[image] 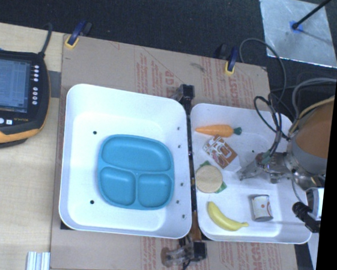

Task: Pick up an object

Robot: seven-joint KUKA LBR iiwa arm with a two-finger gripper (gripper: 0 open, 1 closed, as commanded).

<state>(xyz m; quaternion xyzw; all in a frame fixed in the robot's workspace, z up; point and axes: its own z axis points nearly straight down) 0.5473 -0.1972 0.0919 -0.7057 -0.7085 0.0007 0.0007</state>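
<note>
The right bin (278,234) holds an orange carrot (215,130) at the back, a brown and white packet (220,152) below it, a round tan disc (208,179) by the left wall, a yellow banana (225,218) at the front and a small grey can (260,207) lying near it. My gripper (260,171) hangs low over the middle of this bin, right of the packet and just behind the can. Nothing shows in its grasp. The grey arm with its orange band (314,133) comes in from the right.
The left bin (76,151) carries a blue divided plate (135,171). A teach pendant (9,98) lies on the bench at far left. Cables (268,106) loop over the back right of the right bin.
</note>
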